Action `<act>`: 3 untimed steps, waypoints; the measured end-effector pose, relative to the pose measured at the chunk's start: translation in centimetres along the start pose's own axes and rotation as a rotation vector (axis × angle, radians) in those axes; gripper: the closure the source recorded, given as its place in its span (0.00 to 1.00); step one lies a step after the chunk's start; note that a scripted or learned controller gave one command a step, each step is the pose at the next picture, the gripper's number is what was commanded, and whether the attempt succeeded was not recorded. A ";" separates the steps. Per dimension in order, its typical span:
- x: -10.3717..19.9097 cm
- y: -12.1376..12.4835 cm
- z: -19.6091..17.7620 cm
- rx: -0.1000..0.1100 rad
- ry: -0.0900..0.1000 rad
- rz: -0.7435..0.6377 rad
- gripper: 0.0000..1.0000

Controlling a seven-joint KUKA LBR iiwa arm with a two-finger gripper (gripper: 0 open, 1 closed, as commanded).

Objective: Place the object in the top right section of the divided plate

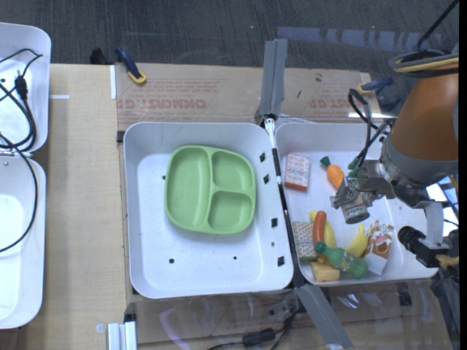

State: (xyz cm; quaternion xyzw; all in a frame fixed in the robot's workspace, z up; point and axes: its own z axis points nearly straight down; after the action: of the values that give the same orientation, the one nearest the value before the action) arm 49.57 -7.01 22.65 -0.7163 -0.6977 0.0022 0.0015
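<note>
Over the right-hand bin, the gripper (353,204), its finger state impossible to tell, hangs near a small toy carrot (334,174), likely light, rigid, best pinched mid-body.

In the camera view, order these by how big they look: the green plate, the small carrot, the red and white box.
1. Green plate, clearly largest.
2. Red and white box.
3. Carrot, a little smaller than the box.
</note>
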 end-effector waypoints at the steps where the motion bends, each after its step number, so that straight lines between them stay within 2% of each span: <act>1: 8.3 -1.2 0.8 0.003 -0.001 0.092 1.00; 2: 18.5 -2.3 3.4 0.004 -0.004 0.211 1.00; 3: 18.4 -2.2 2.9 0.012 -0.010 0.210 1.00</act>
State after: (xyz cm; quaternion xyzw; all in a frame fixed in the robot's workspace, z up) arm 47.80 11.48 19.73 -0.7856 -0.6187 0.0103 0.0021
